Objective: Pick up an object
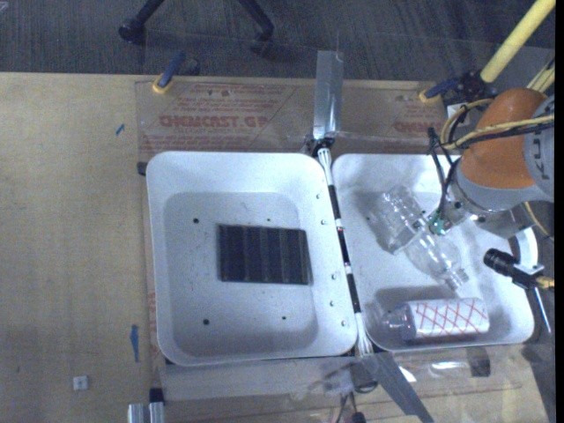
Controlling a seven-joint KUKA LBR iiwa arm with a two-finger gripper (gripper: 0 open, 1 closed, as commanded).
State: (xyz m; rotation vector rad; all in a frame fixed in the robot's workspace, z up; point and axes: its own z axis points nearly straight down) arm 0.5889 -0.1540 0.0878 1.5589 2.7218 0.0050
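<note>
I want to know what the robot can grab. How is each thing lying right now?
Clear plastic bottle: lying on its side in the right bin.
Red-and-white checked bottle: lying on its side by that bin's near wall.
Dark ridged panel: flat in the left bin.
Gripper: above the clear bottle.

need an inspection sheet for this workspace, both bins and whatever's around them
surface: wooden bench bearing the left bin and the right bin.
job's things: clear plastic bottle lying mid right bin; red-and-white patterned roll lying along its near wall; dark slatted panel flat in the left bin.
clutter: blue clamp on the bench's far edge.
end effector: over the right bin by the bottle; grip unclear.
cables: yellow and black cables at the arm's orange band.
surroundings: dark carpet, chair base.
</note>
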